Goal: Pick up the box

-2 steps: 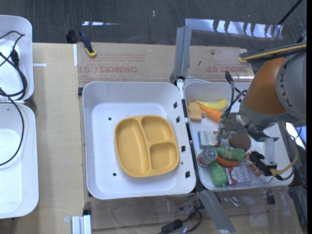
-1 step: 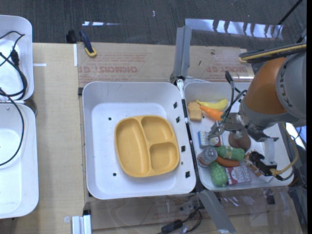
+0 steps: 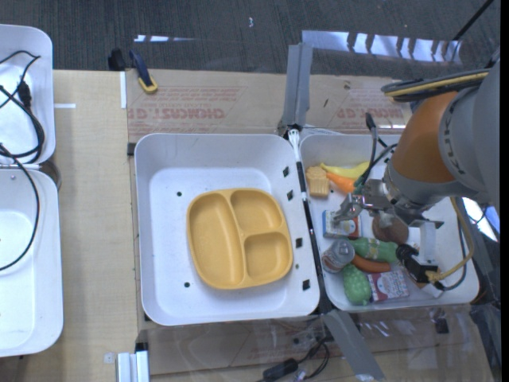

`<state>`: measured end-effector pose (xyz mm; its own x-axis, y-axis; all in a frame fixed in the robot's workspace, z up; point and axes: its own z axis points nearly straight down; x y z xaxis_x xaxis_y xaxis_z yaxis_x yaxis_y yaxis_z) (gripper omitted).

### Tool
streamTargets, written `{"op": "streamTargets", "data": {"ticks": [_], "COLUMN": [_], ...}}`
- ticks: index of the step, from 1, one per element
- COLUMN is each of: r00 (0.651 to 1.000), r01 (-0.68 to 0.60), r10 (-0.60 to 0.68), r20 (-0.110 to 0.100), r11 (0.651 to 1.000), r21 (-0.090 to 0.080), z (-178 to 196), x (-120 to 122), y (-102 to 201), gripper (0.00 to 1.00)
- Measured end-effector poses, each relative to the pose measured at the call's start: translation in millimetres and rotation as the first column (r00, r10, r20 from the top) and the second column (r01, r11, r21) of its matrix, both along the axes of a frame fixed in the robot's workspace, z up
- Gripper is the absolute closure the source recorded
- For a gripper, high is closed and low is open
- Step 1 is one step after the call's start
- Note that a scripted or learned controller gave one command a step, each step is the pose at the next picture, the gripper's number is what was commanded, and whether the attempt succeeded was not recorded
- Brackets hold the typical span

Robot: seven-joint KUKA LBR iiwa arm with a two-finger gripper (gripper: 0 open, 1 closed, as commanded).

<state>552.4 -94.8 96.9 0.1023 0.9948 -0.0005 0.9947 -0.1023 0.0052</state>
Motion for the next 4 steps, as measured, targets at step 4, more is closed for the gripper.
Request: {"op": "streamTargets", "data": {"ticks": [4], "r00": [0.976], "r01": [-0.218], "r10": [0.218], "r20": [-0.008], "r11": [0.976], "r21": [0.002], "z": [18], "x": [-27], "y": [-2], "gripper": [0.00]}}
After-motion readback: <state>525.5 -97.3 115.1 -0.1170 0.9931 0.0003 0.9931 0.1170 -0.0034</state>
